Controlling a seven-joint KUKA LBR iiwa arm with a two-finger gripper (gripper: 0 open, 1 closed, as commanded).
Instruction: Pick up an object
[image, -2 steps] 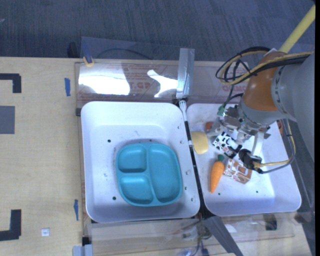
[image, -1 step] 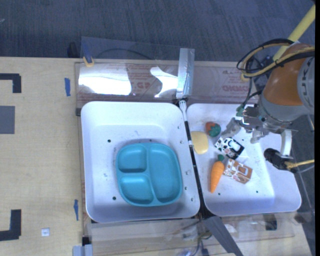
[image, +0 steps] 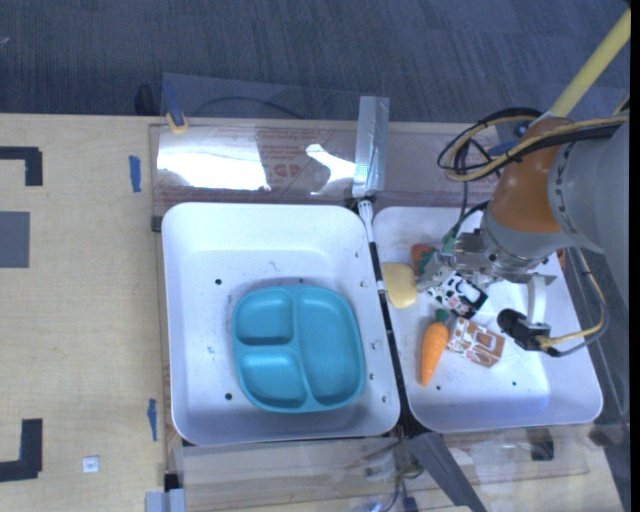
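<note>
Two white bins are seen side by side — a blue divided tray (image: 298, 347) lies in the left bin (image: 190, 240). Over the right bin (image: 570, 400), the gripper (image: 455, 285) is lowered beside a carrot (image: 432, 350) — its grip cannot be told.

Bright even light; glare on clear panel (image: 255, 160).

Two bins side by side, arm over the right one

You see a divided tray (image: 298, 345) in the left bin (image: 190, 250); in the right bin (image: 520, 395), a carrot (image: 432, 350) lies at 6 o'clock from a rounded item (image: 401, 285), the gripper (image: 455, 285) at its 3 o'clock
</note>
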